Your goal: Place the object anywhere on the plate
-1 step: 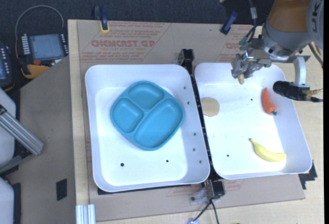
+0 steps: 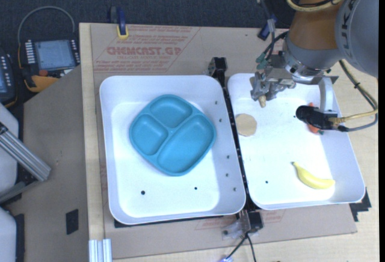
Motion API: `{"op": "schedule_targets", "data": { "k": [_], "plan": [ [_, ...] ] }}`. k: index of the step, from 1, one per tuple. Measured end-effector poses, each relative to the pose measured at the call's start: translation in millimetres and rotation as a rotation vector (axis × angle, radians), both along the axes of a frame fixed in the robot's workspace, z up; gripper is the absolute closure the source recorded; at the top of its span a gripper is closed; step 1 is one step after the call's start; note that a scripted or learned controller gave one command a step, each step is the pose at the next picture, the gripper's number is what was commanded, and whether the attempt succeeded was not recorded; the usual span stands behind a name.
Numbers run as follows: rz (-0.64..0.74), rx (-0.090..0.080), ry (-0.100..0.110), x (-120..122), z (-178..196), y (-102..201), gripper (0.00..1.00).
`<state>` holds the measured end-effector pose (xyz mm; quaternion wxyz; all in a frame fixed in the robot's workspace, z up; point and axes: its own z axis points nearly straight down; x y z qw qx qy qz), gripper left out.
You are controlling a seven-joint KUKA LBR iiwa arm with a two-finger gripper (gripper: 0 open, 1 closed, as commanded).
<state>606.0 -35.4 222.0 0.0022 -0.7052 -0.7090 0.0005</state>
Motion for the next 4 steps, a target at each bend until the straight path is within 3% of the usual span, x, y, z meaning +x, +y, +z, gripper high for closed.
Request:
{"op": "schedule_targets", "data": {
  "k": [2,3,4],
  "plan": [
    [0.0,0.0,0.0,-14,0,98,1.0],
    [-0.001,0.0,-0.001,-34,12,128,1.0],
    [-0.006,-0.003,0.0,-34,2,120,1.0]
  ]
}}
